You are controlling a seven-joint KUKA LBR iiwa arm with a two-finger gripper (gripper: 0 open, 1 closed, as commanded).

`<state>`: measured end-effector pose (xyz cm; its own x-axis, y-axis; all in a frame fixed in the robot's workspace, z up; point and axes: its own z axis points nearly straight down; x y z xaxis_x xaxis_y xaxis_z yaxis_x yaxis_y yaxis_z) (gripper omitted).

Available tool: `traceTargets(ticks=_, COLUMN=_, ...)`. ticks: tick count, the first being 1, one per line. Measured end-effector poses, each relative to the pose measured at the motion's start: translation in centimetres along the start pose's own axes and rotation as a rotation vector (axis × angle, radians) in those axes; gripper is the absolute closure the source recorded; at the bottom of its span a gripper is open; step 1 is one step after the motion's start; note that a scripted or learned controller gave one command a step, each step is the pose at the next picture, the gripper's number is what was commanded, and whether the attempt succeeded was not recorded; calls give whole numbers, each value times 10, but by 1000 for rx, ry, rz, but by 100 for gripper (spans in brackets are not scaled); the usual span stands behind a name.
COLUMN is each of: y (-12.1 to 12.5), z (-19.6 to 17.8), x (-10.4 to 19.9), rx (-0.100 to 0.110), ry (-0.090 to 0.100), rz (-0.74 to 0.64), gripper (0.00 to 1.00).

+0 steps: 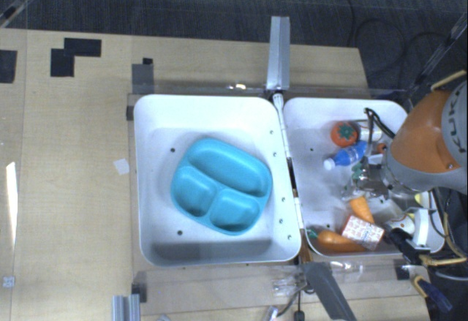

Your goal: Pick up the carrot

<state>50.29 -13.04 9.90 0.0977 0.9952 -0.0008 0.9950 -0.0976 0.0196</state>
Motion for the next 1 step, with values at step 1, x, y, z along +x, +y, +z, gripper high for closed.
traceTargets(ticks=1, y=11, z=-93, x=44, rx=16, ry=2, rz=-177, gripper=100)
